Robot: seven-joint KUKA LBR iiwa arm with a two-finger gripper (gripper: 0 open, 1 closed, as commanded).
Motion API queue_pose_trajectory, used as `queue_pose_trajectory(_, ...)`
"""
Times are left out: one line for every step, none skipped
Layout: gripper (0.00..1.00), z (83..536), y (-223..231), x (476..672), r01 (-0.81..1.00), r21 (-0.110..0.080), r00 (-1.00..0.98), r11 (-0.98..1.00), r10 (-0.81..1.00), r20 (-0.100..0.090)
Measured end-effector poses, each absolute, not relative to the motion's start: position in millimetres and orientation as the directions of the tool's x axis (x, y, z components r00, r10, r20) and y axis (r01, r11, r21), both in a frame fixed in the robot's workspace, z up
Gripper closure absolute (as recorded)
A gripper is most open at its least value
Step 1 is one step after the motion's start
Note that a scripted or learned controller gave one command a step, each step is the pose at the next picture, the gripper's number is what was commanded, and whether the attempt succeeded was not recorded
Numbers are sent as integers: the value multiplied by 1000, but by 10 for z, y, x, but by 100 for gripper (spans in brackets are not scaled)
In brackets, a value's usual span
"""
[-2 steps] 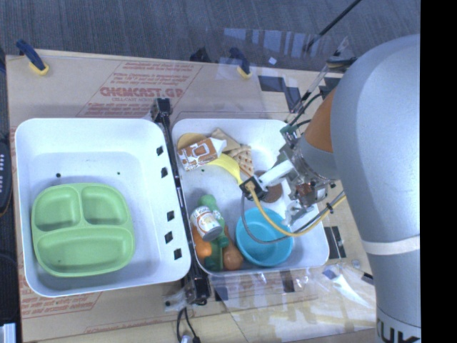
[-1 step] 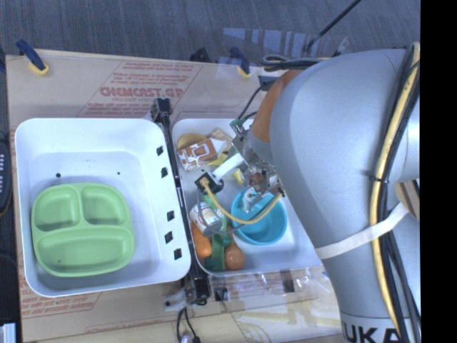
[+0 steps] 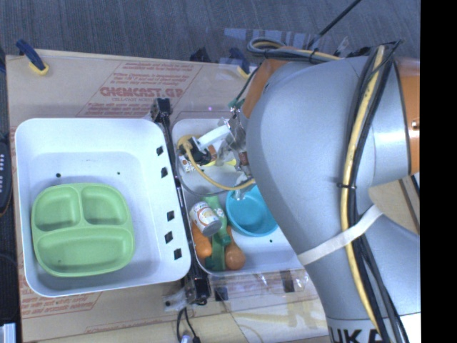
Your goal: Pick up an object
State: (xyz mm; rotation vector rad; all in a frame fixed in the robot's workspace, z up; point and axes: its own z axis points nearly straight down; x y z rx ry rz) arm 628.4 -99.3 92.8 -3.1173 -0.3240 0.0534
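**Op A:** I'm looking at the bench (image 3: 107, 84) first. It has a brown sheet with red print, and grey carpet (image 3: 143, 13) lies beyond its far edge. Far left of my pincer sits the left bin (image 3: 43, 138), with a green tray (image 3: 83, 229) lying flat in it.

**Op B:** And the pincer itself?

**Op A:** The pincer (image 3: 214, 145) is down in the right bin (image 3: 187, 131), at its far end, with the grey arm (image 3: 321, 177) covering most of that bin to its right. Wires and white parts crowd the tip, so I cannot tell whether it is released or clenched.

**Op B:** Where are the objects?

**Op A:** All nearer to me than the pincer. A can (image 3: 207, 218) lies tilted just below it, touching an orange piece (image 3: 202, 245). Right of the can is a blue bowl (image 3: 250, 213), partly under the arm. A brown piece (image 3: 234, 259) sits at the near end, with something green (image 3: 221, 238) between it and the can.
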Motion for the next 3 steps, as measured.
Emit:
queue_pose_trajectory(0, 902, -943, 5735, 279, -10, 960, -960, 279, -12)
queue_pose_trajectory(100, 1010, -945, 5740, 289, -14, 957, -957, 289, -18)
queue_pose_trajectory(100, 1938, -256, 6380, 325, -7, 946, -946, 325, -3)
